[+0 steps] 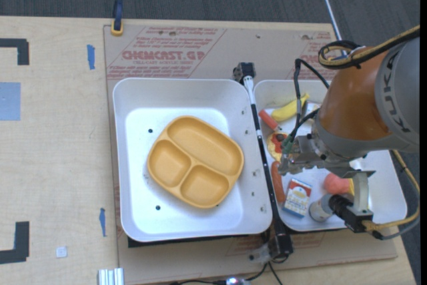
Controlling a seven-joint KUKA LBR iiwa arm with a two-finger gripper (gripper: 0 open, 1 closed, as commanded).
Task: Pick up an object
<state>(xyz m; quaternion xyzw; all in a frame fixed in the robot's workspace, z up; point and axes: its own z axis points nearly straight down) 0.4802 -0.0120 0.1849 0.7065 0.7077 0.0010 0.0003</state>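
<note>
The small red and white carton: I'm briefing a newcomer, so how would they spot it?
Start at the right white bin, under the grey and orange arm. Near its front edge lies the small red and white carton, the only boxy, printed item among rounded toy foods.

The arm [373, 103] reaches in from the right over the right bin [393, 210], orange band uppermost. Its gripper [288, 155] hangs low above that bin's left half.

We see a yellow tray [195, 161] lying in the left bin [127, 163]. Over the right bin [397, 200] the arm [363, 100] hangs above a banana [288, 109], a small carton [297, 197] and other bits.
</note>
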